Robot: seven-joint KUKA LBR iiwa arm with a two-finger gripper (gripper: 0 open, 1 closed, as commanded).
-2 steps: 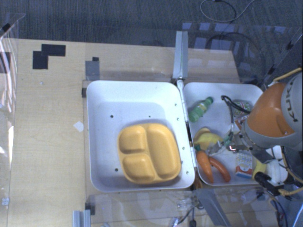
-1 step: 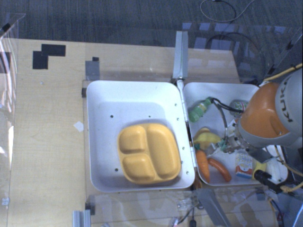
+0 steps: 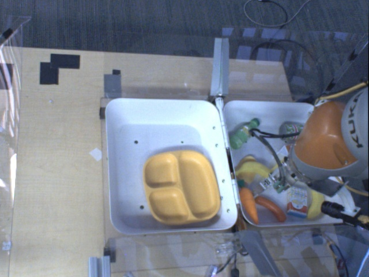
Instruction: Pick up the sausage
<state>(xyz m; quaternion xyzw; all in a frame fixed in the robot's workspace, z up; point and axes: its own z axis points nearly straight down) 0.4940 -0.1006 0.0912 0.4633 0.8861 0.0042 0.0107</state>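
Note:
The sausage [image 3: 271,208] is a reddish-orange link lying at a slant near the front wall of the right bin [image 3: 230,115]. It rests just right of an orange carrot [image 3: 248,206]. My gripper [image 3: 277,181] hangs low over the bin's middle, slightly behind and above the sausage, between a banana [image 3: 253,169] and a small carton [image 3: 297,201]. Nothing shows in its grasp. The orange wrist band [image 3: 323,136] and grey arm cover the bin's right side.
The left bin [image 3: 124,120] holds a yellow compartment tray [image 3: 181,186]. The right bin also holds a green bottle [image 3: 244,134], a can [image 3: 291,129] at the back and a yellow object [image 3: 315,205] beside the carton. Cables trail from the wrist.

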